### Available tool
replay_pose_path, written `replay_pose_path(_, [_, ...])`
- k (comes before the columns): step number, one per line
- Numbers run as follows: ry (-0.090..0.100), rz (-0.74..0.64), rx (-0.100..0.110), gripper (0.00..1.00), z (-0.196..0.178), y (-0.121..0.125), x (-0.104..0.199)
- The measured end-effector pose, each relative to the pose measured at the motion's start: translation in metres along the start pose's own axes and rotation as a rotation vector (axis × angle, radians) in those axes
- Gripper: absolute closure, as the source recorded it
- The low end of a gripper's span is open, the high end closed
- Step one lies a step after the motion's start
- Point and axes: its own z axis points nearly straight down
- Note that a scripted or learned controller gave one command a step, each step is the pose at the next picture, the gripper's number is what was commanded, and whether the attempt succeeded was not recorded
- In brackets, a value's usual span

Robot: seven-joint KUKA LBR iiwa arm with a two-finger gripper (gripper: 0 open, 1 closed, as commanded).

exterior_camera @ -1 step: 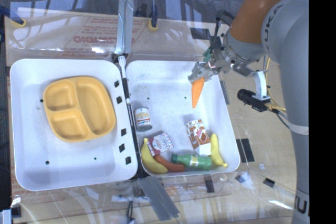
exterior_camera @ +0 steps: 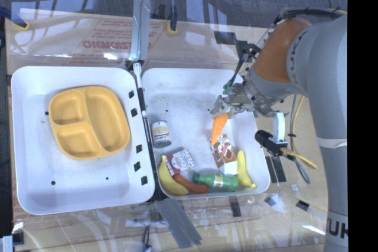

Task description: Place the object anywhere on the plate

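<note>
A yellow divided plate (exterior_camera: pixel 88 122) lies in the left bin (exterior_camera: pixel 29 186). My gripper (exterior_camera: pixel 228 107) hangs low over the right side of the right bin (exterior_camera: pixel 183 88). Its tip is just above the upper end of an orange toy carrot (exterior_camera: pixel 219 127), which lies on the bin floor. I cannot tell whether the gripper touches the carrot. Nothing hangs visibly from the gripper.
The right bin also holds a small can (exterior_camera: pixel 160 133), a brown and white packet (exterior_camera: pixel 224 151), a red and white packet (exterior_camera: pixel 182 160), two bananas (exterior_camera: pixel 167 179) (exterior_camera: pixel 243 172), a green bottle (exterior_camera: pixel 216 181) and a red sausage-like toy (exterior_camera: pixel 190 185). A metal divider (exterior_camera: pixel 140 38) stands between the bins.
</note>
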Motion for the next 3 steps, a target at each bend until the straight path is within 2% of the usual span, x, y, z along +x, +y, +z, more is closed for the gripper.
replay_pose_path(1, [0.000,0.076,-0.002,1.00,-0.043,-0.010,0.087])
replay_pose_path(2, [0.000,0.077,0.001,1.00,-0.053,-0.044,0.181])
replay_pose_path(3, [0.000,0.150,0.000,1.00,-0.088,-0.041,0.285])
